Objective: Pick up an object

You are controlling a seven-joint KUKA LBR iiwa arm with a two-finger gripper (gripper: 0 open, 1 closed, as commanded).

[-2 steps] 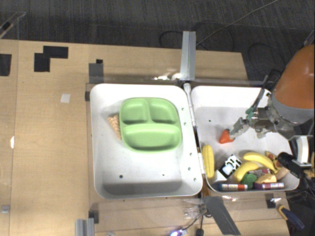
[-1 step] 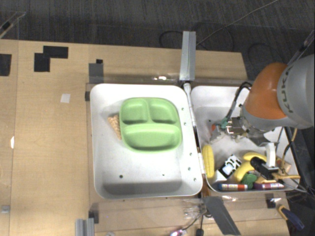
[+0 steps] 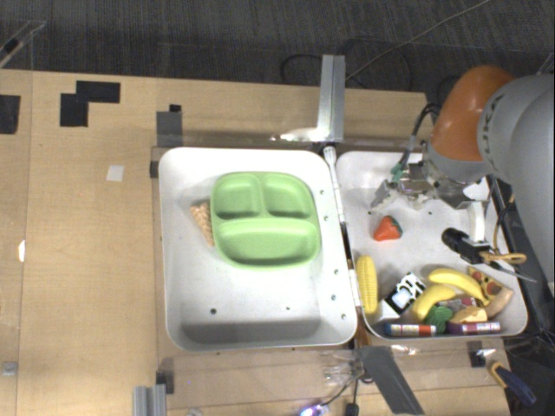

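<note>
Approach step: tool open and empty, poised in right bin just above strawberry; next, drop onto it and close.

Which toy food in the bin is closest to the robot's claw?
The red strawberry. It lies alone just below the gripper, while the corn cob and banana sit farther down the right bin.

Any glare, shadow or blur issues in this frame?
Camera view: bright glare along the metal divider between the bins; soft shadow in the near corner of the left bin; the gripper reads small and soft; the toy pile by the banana is cluttered but legible; green tray evenly lit.
</note>
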